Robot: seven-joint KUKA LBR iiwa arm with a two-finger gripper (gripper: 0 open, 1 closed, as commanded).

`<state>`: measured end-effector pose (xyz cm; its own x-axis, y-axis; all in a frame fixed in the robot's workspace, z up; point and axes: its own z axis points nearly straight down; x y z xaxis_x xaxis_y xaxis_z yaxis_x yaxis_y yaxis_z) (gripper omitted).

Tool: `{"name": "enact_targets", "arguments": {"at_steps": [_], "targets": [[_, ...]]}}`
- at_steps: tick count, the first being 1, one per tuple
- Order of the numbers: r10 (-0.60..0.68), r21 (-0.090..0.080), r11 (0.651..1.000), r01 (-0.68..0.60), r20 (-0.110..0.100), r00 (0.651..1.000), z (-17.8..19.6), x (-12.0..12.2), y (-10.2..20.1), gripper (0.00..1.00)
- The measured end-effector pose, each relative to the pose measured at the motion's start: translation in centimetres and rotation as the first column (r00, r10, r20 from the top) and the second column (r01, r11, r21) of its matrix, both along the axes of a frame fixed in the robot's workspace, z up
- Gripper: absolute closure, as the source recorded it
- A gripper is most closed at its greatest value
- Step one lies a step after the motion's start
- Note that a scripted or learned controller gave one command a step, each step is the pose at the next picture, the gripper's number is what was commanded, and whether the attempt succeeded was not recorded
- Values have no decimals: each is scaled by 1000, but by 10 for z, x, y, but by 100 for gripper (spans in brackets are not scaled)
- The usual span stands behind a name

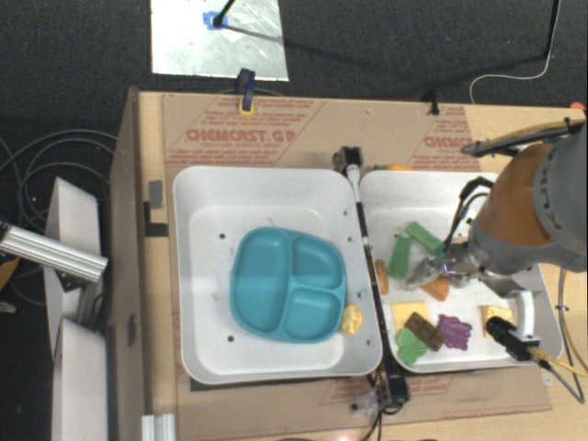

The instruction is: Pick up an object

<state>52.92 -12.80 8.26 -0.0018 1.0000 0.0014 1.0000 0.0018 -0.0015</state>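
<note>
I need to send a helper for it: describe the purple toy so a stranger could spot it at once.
Start at the right bin, the one the arm reaches into. Look along its near edge, where small toys lie. The purple toy sits just right of a brown block and is the one purple, knobbly piece among green, yellow and orange ones.

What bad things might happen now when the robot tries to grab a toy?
The gripper is low in the right bin, where the toys lie packed close: green pieces, an orange piece, a brown block, a purple toy. It may pinch two at once, or nudge one aside and come up with nothing. A toy pushed against the bin wall could also jam there.
</note>
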Motion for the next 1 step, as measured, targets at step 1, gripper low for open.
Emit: {"name": "enact_targets", "arguments": {"at_steps": [1], "targets": [[4, -2, 1000, -4, 4, 1000, 12, 2, -1, 100]]}}
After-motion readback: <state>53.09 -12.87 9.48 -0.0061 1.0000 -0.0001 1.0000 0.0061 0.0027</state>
